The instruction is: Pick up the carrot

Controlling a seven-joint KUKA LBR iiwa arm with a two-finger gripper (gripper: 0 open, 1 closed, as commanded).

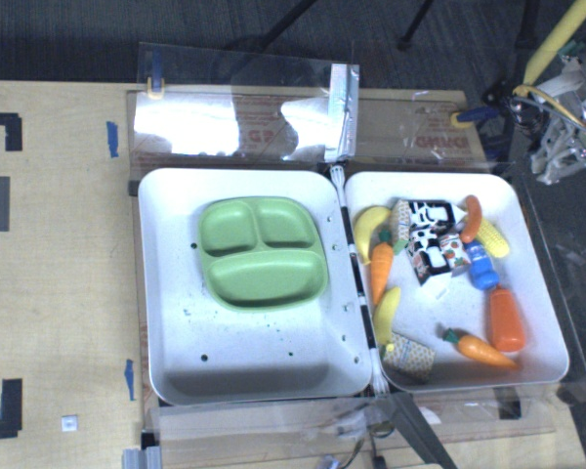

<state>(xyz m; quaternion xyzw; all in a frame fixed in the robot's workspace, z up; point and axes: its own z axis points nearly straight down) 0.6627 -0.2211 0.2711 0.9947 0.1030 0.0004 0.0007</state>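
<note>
Starting nearest the camera, the desk (pixel 49 291) is showing bare pale wood along its left side, and the two white bins are sitting on it edge to edge.

In the right bin (pixel 545 291), the carrot (pixel 481 349) is lying flat near the front wall, towards the right corner. Its long axis is running almost left to right, slightly slanted. The green stem end is pointing left and a touch away from us, and the orange tip is pointing right, towards the front right corner. Nothing is resting on it.

Just behind its tip, an orange piece (pixel 506 321) is standing close by. Over to the left, a patterned wedge (pixel 408 356) is sitting against the front left corner. A yellow piece (pixel 388 310) is leaning along the wall above it.

Moving further back, a second orange taper (pixel 380 272) is lying lengthways by the dividing wall. A blue piece (pixel 482 270) is sitting mid-bin, and a black-and-white block (pixel 431 234) is crowding in among the toys at the back.

In the left bin (pixel 166 360), a green plate (pixel 263 252) with three sections is lying flat in the middle.

Beyond the bins, a clear sheet (pixel 244 115) is catching glare.

As for the end effector, I cannot tell how far open it is. Nothing is gripping or touching the carrot.
</note>
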